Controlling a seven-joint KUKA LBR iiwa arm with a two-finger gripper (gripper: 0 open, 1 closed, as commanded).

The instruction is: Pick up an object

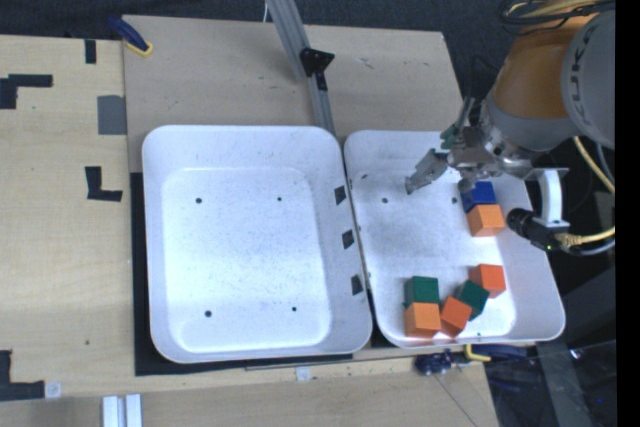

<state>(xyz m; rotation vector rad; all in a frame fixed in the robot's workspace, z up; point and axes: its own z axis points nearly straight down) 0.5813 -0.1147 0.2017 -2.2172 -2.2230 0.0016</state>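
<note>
Gripper (447, 167) hung low over upper part of right bin (392, 245), arm entering from right. One finger (425, 172) jutted left, clear of blocks; nothing seen between fingers, spread of hand not readable. Blue block (481, 193) lay just beside wrist, orange block (486, 219) touching its lower side. Green block (423, 289), dark green block (473, 297) and three orange blocks clustered at bin's near edge. Left bin (240, 245) bare. Judgement: grasp not yet made; blue block nearest candidate.

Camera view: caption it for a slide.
Gripper above the right bin, near blue block and orange block.
</note>
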